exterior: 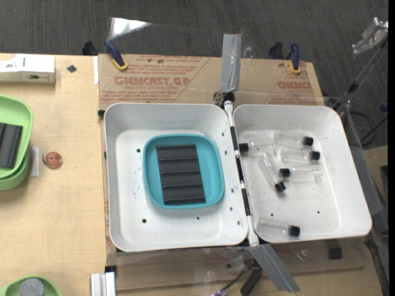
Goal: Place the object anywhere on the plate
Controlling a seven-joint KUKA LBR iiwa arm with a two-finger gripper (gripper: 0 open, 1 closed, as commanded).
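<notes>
**Kid:** Down at the bottom left, what is that green round thing (28, 287)?

**Me:** Some kind of pot with a grey top. It sits off to the side, so I think it has no part in my job. The same goes for the green tray (15, 113) above it and the little orange button (53, 160) beside the tray.

**Kid:** And the big white box?

**Me:** That is the left bin (166, 233). The blue plate (213, 165) lies flat in the middle of it, with room all round, so it is easy to reach from above.

**Kid:** Something is on the plate!

**Me:** Yes, a black block (179, 173) with ridges, lying flat in the middle of the plate. If that is my object, the job looks done.

**Kid:** And if not?

**Me:** Then my object is in the right bin (345, 196). Clear tubes (270, 165) with black caps lie there on their sides, some touching. They are round and see-through, so I guess they roll and are hard to grab.

**Kid:** Is the gripper open?

**Me:** I cannot tell if its fingers are open or shut.

**Kid:** Why the clamps (115, 55) at the back?

**Me:** They pinch the cardboard, I think so nothing slides.
</notes>
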